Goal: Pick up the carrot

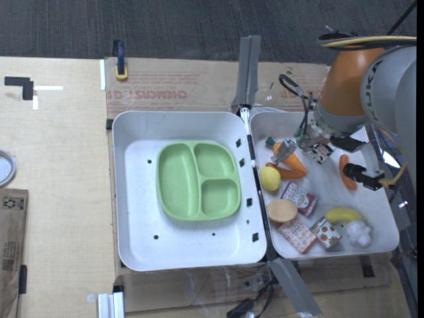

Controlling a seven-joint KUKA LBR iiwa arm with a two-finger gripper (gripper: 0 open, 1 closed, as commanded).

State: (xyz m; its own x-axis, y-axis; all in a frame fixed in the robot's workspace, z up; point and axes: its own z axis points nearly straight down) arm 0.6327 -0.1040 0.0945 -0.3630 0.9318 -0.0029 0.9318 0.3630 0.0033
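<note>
The carrot (293,169) is orange with a green top and lies in the right bin (387,227), near its upper left, just right of a yellow lemon (269,178). My gripper (285,151) hangs from the grey and orange arm and sits right over the carrot's upper end, touching or almost touching it. The gripper covers part of the carrot. The carrot rests on the bin floor and is not lifted.
A second orange item (347,171) lies further right in the same bin. Below are a pink packet (298,199), a tan bun (282,211), small cartons (299,236), a banana (342,214) and a white lump (358,232). The left bin (132,244) holds a green divided plate (199,181).
</note>
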